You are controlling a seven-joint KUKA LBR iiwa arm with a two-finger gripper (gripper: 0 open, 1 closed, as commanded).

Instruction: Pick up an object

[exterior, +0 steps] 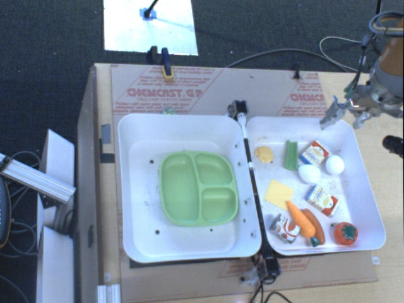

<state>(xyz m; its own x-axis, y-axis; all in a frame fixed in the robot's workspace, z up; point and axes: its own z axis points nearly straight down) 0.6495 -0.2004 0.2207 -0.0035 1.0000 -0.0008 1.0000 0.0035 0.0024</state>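
Camera view: looks down at a slant on the tabletop point(208, 84) with two white bins side by side.
Left bin point(136, 232): holds a green divided plate point(199, 187) near its middle; bare white floor all round the plate, widest toward 9 o'clock and 12 o'clock.
Right bin point(366, 194): crowded with small things from its middle toward 6 o'clock; floor bare toward 12 o'clock, just under the far rim.
Contents, far row: yellow lump point(264, 153) at 9 o'clock, green stick point(291, 154) upright beside it, small carton point(314, 151), white egg point(334, 165) near the 3 o'clock wall, a second white egg point(308, 173) touching the carton.
Contents, near row: yellow cheese slice point(279, 194), another carton point(322, 199), carrot point(302, 218) lying across a third carton point(285, 228), orange sausage point(315, 226) against the carrot, tomato point(344, 233) in the 5 o'clock corner.
Pincer point(346, 113): hovers over the far right rim of the right bin, at 1 o'clock; fingers spread apart, nothing between them, well clear of every object.
Arm: enters from 3 o'clock, above the rim.
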